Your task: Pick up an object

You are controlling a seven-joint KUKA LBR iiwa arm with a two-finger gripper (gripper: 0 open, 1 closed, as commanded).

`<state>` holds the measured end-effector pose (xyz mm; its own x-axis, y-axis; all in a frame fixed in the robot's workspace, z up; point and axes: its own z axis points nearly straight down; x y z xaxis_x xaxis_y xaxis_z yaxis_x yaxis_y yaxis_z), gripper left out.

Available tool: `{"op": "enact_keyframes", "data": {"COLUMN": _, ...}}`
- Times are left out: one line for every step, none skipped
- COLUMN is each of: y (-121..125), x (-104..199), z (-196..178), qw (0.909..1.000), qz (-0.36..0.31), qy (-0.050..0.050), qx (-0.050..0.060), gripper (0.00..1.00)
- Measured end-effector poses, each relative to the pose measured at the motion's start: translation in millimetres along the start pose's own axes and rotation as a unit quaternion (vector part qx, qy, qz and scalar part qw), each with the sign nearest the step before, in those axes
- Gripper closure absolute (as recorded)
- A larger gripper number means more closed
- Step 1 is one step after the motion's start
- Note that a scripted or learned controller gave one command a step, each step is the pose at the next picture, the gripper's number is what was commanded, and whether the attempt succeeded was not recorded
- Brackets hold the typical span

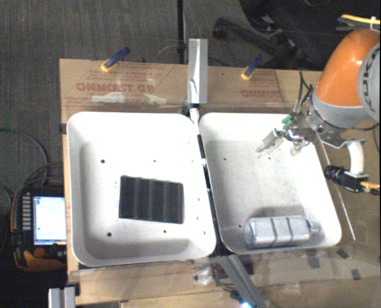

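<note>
A flat black ribbed rectangular block [151, 199] lies in the middle of the left bin [87, 133]. A silver-grey segmented pack [280, 231] rests near the front wall of the right bin [235, 140]. My gripper [272, 142] hangs over the back right part of the right bin, its thin fingers pointing left and spread apart. Nothing sits between the fingers. The pack is well in front of the gripper, and the black block is far to its left.
A metal divider post [197, 76] stands at the back between the bins. Two clamps [115, 59] hold the cardboard sheet behind them. A handheld pendant [41, 226] lies off the bench at the left.
</note>
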<state>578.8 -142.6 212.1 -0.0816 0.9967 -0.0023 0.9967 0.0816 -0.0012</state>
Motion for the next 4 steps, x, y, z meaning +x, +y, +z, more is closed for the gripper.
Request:
{"op": "enact_keyframes", "data": {"y": -21.0, "x": -40.7, "z": -23.8, "qw": 0.9995, "qz": 0.031, "qy": 0.0, "qx": 0.0, "gripper": 0.0}}
{"op": "enact_keyframes", "data": {"y": 4.7, "x": -47.9, "z": -21.3, "qw": 0.9978, "qz": -0.067, "qy": -0.001, "qx": -0.001, "gripper": 0.0}}
{"op": "enact_keyframes", "data": {"y": -63.2, "x": -76.3, "z": -13.6, "qw": 0.9981, "qz": -0.061, "qy": 0.0, "qx": 0.0, "gripper": 0.0}}
{"op": "enact_keyframes", "data": {"y": -100.5, "x": -72.2, "z": 22.7, "qw": 0.9958, "qz": -0.092, "qy": 0.0, "qx": -0.001, "gripper": 0.0}}
